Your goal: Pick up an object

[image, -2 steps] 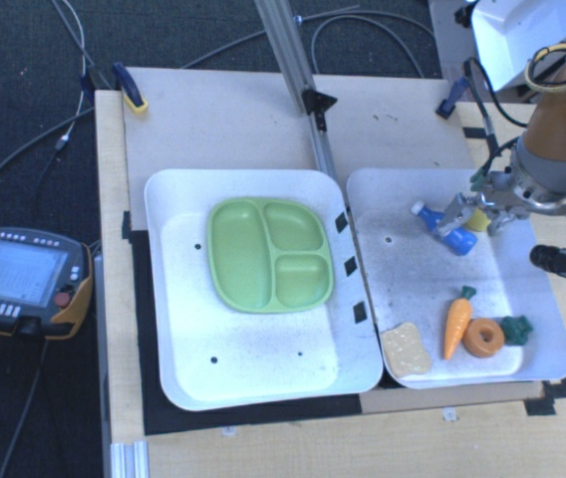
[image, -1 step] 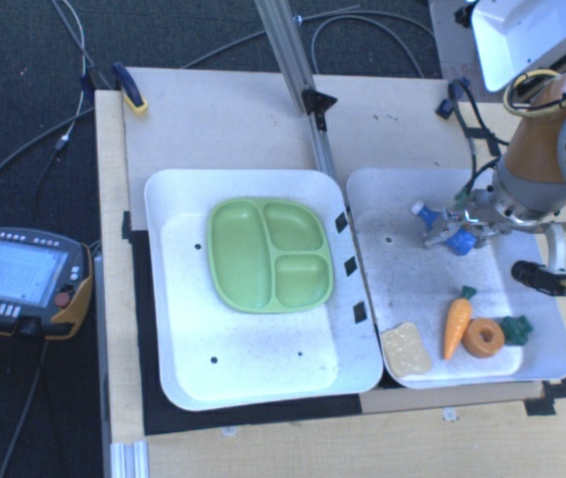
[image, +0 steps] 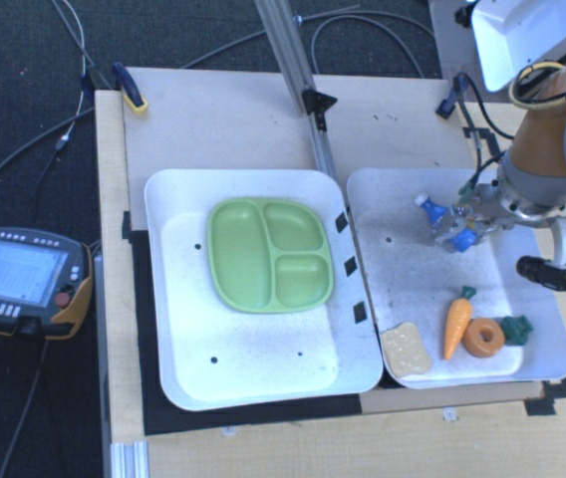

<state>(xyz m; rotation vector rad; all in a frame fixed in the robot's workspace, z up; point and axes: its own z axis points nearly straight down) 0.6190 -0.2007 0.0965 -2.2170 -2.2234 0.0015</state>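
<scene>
— While the arm reaches over the right bin (image: pixel 403 197), what lies in it?
— A carrot (image: pixel 455 327), long axis running near-to-far with its green top at the far end, a brown ring (image: pixel 483 338) touching it, a green piece (image: pixel 515 328), a cracker (image: pixel 407 348).
— And the left bin (image: pixel 178 267)?
— A green divided plate (image: pixel 268 255).
— The fingers (image: pixel 459 229)?
— I cannot tell whether they are apart or together.

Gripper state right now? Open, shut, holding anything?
Gripper: cannot be told. It sits low in the right white bin, its blue-tipped end against the floor, apart from the orange toy carrot.
</scene>
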